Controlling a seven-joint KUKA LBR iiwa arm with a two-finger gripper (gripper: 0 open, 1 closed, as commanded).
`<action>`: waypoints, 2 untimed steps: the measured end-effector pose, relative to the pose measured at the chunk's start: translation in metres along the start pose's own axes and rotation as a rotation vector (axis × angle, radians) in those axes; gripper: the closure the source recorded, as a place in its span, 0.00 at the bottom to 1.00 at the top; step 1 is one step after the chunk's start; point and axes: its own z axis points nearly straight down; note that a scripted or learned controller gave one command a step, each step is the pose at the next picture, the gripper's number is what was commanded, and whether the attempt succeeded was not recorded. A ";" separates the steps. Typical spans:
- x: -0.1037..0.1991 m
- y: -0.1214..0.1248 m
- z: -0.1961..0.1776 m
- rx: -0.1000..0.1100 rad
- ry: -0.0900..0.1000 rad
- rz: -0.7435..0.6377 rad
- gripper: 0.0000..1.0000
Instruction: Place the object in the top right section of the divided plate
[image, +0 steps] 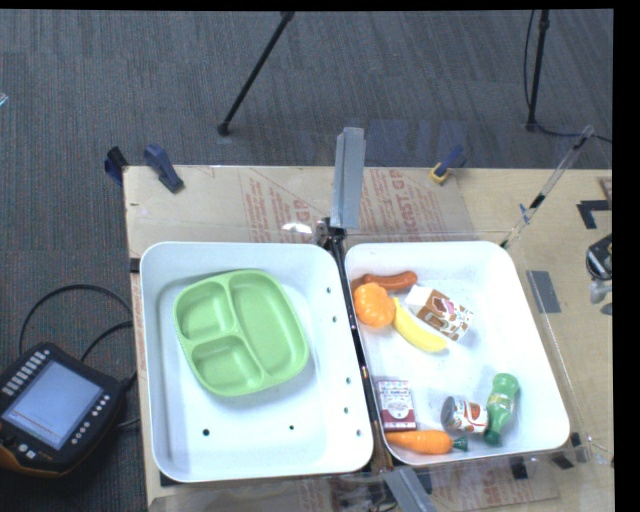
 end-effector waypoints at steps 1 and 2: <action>-0.007 0.062 0.000 0.001 0.000 0.133 1.00; -0.004 0.011 0.000 0.000 0.001 0.107 1.00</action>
